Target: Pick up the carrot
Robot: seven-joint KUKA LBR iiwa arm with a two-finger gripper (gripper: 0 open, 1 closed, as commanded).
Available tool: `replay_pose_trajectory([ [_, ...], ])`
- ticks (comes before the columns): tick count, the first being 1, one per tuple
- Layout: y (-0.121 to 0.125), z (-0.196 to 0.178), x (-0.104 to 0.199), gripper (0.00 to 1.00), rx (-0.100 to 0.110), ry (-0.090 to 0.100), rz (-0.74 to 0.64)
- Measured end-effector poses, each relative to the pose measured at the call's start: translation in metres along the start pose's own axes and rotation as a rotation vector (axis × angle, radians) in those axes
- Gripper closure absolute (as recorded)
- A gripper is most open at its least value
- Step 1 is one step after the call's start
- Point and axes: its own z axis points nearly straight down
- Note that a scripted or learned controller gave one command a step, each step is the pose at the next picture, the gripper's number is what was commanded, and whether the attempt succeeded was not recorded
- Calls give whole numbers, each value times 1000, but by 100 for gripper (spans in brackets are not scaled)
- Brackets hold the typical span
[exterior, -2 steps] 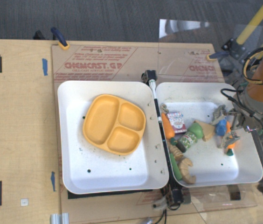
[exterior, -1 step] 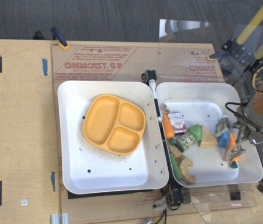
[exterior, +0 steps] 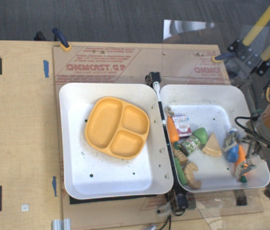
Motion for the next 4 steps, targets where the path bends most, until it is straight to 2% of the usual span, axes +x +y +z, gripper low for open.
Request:
replay_pose_trajectory([
  [1, 10, 0, -2, 0, -13, 4, 453],
  [2, 5, 0, 14, 0, -2, -3, 149],
  [3, 9, 0, 9, 0, -10, 4, 355],
  [4, 16, 0, 9, 0, -18, 2, 565],
])
